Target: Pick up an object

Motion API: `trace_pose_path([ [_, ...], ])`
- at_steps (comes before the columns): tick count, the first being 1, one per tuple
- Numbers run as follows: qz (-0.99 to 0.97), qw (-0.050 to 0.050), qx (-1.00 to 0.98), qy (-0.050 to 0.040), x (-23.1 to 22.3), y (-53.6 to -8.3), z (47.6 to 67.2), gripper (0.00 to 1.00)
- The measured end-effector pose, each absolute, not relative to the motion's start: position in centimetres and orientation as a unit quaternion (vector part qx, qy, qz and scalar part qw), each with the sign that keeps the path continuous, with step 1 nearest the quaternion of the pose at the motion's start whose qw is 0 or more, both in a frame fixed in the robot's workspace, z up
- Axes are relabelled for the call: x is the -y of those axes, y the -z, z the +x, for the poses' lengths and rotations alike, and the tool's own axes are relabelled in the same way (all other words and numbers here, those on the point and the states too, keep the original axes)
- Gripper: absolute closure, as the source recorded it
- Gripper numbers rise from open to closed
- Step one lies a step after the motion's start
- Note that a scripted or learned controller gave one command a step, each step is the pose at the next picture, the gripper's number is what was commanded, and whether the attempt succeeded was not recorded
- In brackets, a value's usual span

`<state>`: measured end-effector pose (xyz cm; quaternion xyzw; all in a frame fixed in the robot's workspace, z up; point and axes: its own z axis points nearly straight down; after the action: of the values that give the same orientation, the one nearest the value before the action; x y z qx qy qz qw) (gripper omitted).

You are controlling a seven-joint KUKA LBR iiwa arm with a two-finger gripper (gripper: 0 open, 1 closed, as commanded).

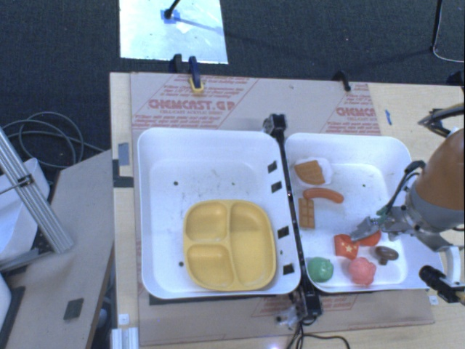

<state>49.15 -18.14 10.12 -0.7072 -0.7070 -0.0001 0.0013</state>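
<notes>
The arm [443,187] reaches in from the right over the right bin [349,145], and its gripper [367,231] sits low among the toy food near the bin's front. Whether it is open or closed, I cannot tell — the tip is a small grey shape against a red piece.

That red piece [347,246], with a pale mark on it, is the nearest thing: it lies just left of and slightly below the tip, touching or nearly so. A second bit of red shows right at the tip, and I cannot say whether it is part of the same piece.

Close by are a dark brown lump [386,253] just right of the tip, a pink ball [362,270] below it, and a green ball [320,269] further left. A sausage [323,194], a waffle strip [306,213] and a toast slice [310,171] lie well apart toward the back, the sausage's long axis running left to right.

The left bin [211,147] holds a yellow tray [229,244].

By my reading, the grasp is aimed at the red piece — a short move left and down.
</notes>
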Motion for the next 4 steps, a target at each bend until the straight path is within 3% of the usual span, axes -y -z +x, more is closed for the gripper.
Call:
trace_pose_path([
  [1, -0.704, -0.004, 0.710, 0.0028, 17.2, -8.5, 59.4, 0.00],
  [2, -0.705, -0.001, 0.709, 0.0009, 20.7, -8.7, 67.2, 0.00],
  [3, -0.705, -0.005, 0.709, 0.0041, 17.0, -22.8, 62.1, 0.00],
  [4, -0.705, 0.000, 0.709, 0.0001, 14.8, -18.6, 61.8, 0.00],
])
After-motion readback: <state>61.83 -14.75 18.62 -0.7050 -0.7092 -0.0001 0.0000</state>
